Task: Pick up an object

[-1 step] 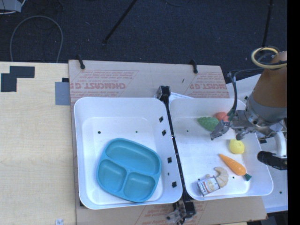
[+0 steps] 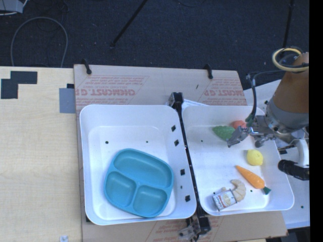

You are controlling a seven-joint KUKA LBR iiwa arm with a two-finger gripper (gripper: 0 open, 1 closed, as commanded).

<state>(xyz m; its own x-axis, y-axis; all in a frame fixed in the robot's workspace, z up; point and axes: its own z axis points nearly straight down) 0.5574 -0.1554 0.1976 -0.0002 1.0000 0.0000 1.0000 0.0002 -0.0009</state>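
The nearest thing in the right bin (image 2: 282, 205) is a small can (image 2: 222, 199) lying on its side close to the near wall, with a pale, lumpy toy (image 2: 238, 189) touching it just behind. A little farther and to the right lies a carrot (image 2: 252, 177), its orange body slanting from far left to near right, green tip toward the near right corner. Beyond the carrot sits a lemon (image 2: 255, 157), apart from it.

In the left bin (image 2: 93, 135), a blue tray (image 2: 138, 182) with three compartments rests tilted on the floor, toward the near side.

Farther back in the right bin, a green leafy piece (image 2: 223, 132) lies near the middle, and an orange-red piece (image 2: 238, 124) shows just behind it to the right, partly hidden by the arm's hardware. The gripper (image 2: 243, 135) hangs over this part of the bin, just right of the green piece and left of the lemon; its metal fingers (image 2: 235, 138) point left and down, and nothing is visibly between them, though whether they are spread or closed cannot be told. The arm (image 2: 292, 92) rises behind it at the right edge.

Both bins sit on cardboard (image 2: 131, 87), on a wooden bench (image 2: 35, 150).
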